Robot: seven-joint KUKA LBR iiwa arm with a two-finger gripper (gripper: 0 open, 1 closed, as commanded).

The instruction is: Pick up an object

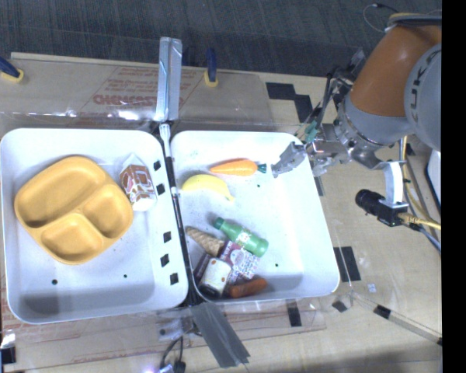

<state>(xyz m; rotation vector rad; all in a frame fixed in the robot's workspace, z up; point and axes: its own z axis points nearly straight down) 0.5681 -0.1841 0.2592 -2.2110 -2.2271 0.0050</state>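
My gripper [289, 159] hangs at the far right edge of the right bin [311, 231], just right of an orange carrot [233, 166]. Nothing shows between its fingers. Left of the carrot and nearer lies a yellow banana [203, 184]. A green bottle [241, 236] lies in the bin's middle. Beside it toward the front left sit a cone-shaped brown item [204, 241], a dark red packet [237, 259], a small dark bottle [213, 277] and a reddish sausage [247, 288].
The left bin [31, 286] holds a yellow divided tray [71, 207] and a small brown-and-white packet [137, 183] near the divider. A metal post [168, 80] stands behind the bins, between them. The arm's orange band [388, 61] is above the right rim.
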